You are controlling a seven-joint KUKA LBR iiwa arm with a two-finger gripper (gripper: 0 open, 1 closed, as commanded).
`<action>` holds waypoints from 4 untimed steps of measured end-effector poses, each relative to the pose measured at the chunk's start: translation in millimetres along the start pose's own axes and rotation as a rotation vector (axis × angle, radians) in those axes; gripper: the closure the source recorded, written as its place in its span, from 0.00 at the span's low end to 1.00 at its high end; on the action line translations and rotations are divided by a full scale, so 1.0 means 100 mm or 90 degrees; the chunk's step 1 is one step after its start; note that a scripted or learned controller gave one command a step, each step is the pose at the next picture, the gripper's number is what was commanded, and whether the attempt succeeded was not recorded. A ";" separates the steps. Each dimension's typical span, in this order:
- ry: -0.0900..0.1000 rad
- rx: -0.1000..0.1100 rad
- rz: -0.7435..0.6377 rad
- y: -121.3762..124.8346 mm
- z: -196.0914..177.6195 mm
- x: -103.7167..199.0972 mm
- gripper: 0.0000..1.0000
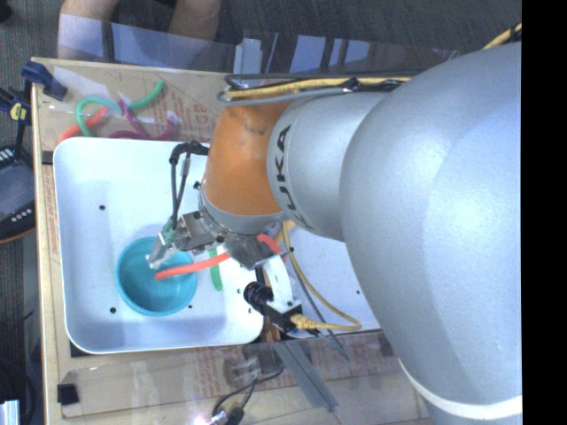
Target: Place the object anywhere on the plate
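The grey arm (416,211), with its orange band (244,162), is reaching in from the right over the left white bin (89,202), and the gripper (170,248) is hanging above the upper right rim of the blue plate (152,283). An orange-red stick-shaped object (190,266) is lying just beside the gripper, extending across the plate's right edge, with a short green piece (215,278) just beside it. Whether the gripper is clamping the object cannot be told from this view.

Claw (168,248) hovers over blue plate (152,286), beside orange stick (190,267).
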State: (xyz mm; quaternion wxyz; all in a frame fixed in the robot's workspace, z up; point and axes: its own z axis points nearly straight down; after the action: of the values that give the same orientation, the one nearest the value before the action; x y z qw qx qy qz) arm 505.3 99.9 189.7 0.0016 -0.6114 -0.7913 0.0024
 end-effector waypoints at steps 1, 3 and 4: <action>0.000 0.001 -0.002 0.01 -0.10 0.00 1.00; 0.001 0.001 -0.005 0.01 -0.19 0.01 1.00; 0.001 0.002 -0.005 0.01 -0.19 0.01 0.00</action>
State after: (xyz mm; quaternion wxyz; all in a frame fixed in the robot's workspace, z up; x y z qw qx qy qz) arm 506.6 101.1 208.7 0.0028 -0.6081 -0.7939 0.0030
